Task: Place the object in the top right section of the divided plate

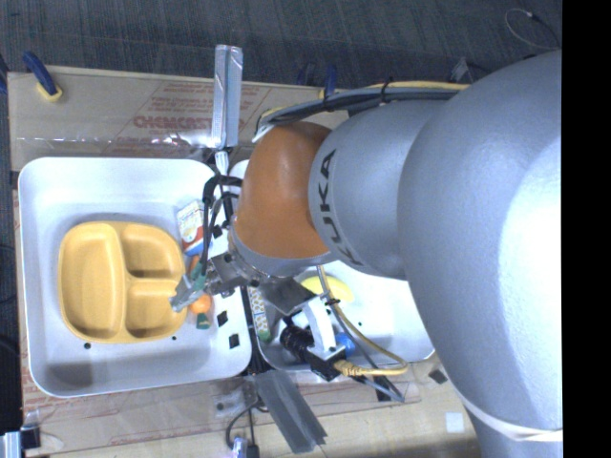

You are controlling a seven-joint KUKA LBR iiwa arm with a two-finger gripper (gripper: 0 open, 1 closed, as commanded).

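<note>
From my seat at the remote console, the overhead camera gave me a slanted look down on both bins. The left bin [38, 256] held the yellow divided plate [122, 280], lying toward its left side, with one long section on the plate's left and two smaller sections stacked on its right.

The arm [410, 189] came in from the right and covered most of the right bin [406, 327], its orange band [282, 194] sitting over the wall between the two bins. The gripper [191, 292] hung at the plate's right edge, beside the two smaller sections.

I could not tell how the jaws stood; they were small and cluttered in that view, so I would not say whether they were spread or closed, or whether anything sat between them. Right at the fingertips I saw a small orange object [200, 304] with a bit of green next to it, lying just off the plate's right rim on the bin floor, or possibly touching the rim. A small white packet with red and blue print [190, 225] lay above it, near the plate's upper right corner.

All three plate sections looked bare yellow. In the right bin, a yellow item [326, 287] peeked out from under the wrist. A metal bar [227, 93] stood above the bins on the cardboard-covered bench [115, 103].
</note>
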